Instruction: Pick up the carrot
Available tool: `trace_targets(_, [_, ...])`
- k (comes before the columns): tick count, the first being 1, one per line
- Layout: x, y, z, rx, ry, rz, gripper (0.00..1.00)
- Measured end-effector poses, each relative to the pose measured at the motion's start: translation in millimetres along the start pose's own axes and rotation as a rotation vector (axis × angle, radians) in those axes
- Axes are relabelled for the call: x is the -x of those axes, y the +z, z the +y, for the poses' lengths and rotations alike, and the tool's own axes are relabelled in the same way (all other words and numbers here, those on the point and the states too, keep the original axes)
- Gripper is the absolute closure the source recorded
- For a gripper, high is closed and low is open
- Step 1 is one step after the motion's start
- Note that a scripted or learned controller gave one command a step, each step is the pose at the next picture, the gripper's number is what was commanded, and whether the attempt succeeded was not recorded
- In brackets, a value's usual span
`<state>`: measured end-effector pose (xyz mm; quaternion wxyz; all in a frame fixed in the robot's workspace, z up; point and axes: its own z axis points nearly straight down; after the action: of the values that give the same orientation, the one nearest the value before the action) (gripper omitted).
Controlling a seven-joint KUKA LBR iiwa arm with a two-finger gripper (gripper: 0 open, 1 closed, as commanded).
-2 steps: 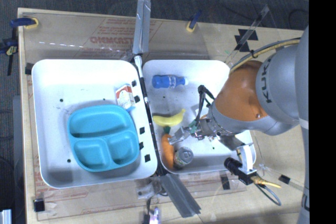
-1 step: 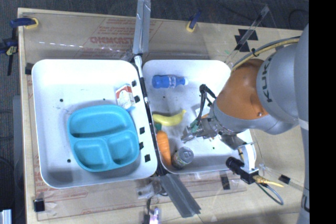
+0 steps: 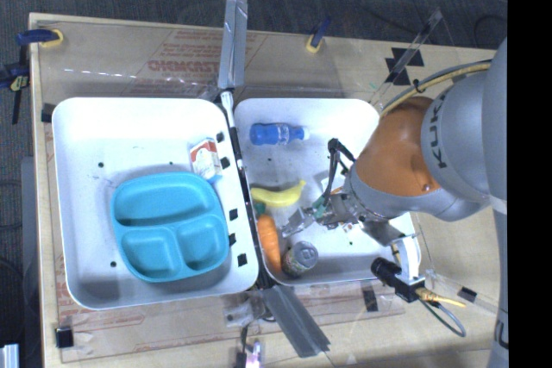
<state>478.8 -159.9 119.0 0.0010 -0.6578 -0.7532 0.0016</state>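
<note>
A pale wooden worktop sits on dark carpet and carries two shallow white bins side by side. The carrot lies in the right bin, hard against its left wall near the front corner, lengthwise front to back. Just behind the carrot is a yellow banana, touching or nearly touching its far end, and just to its right stands a small metal can. Farther back in the same bin lies a blue bottle on its side, well apart from the carrot. The claw hangs low over the bin between the banana and the can, close beside the carrot; I cannot tell how wide it stands, and nothing is seen gripped in it. The grey arm with its orange band reaches in from the right. The left bin holds a blue divided tray and a small red-and-white packet at its right wall.
</note>
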Motion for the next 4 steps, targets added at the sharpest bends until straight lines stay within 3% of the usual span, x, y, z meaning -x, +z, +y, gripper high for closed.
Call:
trace_targets(1, [-40.8, 18.6, 8.8, 0.018, 0.074, -0.022, 0.0])
trace_targets(2, [-17.6, 19.1, 8.9, 0.026, -0.29, -0.014, 0.0])
trace_targets(3, [-30.9, 18.6, 9.3, 0.024, -0.254, -0.022, 0.0])
trace_targets(4, [-21.2, 20.6, 6.8, 0.018, -0.254, -0.006, 0.0])
